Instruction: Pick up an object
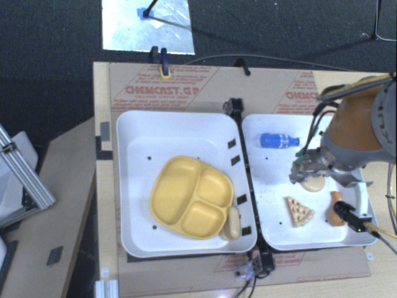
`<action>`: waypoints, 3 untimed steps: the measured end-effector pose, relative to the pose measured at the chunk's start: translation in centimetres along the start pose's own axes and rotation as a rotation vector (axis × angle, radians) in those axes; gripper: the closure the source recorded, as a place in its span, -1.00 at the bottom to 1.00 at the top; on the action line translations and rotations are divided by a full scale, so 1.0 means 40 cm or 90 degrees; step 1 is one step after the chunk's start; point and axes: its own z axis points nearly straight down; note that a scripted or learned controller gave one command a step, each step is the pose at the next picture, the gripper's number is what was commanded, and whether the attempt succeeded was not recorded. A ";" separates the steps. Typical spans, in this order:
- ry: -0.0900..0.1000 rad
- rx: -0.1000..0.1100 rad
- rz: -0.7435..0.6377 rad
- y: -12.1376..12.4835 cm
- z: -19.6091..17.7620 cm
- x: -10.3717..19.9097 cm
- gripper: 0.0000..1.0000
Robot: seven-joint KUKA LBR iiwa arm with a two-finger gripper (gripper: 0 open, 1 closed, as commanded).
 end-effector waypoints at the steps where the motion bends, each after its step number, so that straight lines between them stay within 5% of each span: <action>1: 0.001 0.000 -0.001 -0.005 -0.126 0.022 1.00; 2: 0.000 -0.001 0.000 0.018 -0.279 0.014 1.00; 3: 0.002 0.002 -0.004 0.031 -0.291 0.150 1.00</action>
